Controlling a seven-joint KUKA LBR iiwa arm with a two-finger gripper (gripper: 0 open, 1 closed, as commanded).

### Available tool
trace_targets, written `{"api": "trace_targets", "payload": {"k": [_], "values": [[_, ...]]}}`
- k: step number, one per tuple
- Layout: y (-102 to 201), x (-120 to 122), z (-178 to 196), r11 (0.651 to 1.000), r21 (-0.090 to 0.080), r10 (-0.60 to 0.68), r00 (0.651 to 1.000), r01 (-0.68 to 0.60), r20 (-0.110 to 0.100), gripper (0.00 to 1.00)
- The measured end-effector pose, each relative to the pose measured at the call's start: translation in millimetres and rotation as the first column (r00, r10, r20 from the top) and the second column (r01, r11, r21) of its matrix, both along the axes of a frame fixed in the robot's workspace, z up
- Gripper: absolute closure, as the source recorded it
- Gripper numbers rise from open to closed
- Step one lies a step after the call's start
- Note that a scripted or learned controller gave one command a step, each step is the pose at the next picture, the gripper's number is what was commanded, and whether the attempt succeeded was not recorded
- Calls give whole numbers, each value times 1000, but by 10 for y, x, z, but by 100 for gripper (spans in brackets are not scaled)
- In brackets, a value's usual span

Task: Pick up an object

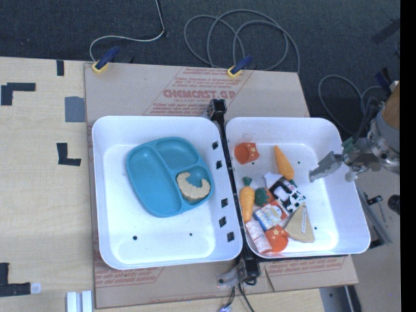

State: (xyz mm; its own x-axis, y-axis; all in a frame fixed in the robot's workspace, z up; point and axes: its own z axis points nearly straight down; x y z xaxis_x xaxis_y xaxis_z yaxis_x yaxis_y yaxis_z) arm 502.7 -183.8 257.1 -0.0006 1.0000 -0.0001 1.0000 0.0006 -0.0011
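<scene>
Right bin [325,130]: orange carrot [282,162] lying flat, long axis running upper-left to lower-right, narrow tip toward top. Smooth, tapered, plain orange. Just beside: red piece [246,152], second carrot [247,201], black-and-white carton [286,194], tan wedge [301,225]. Gripper [325,166] over right side of same bin, carrying nothing visible; open or closed — cannot tell. Left bin [104,174]: blue divided plate [156,174] with a tan-and-blue piece [194,186]. Cardboard sheet [188,90] beneath bins, dark carpet [65,12] and looped cables [234,41] behind.
</scene>
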Motion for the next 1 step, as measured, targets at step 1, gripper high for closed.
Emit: {"api": "trace_targets", "payload": {"k": [1], "values": [[185,553,-1616,1000,1,1,1000,-1,-2,0]]}}
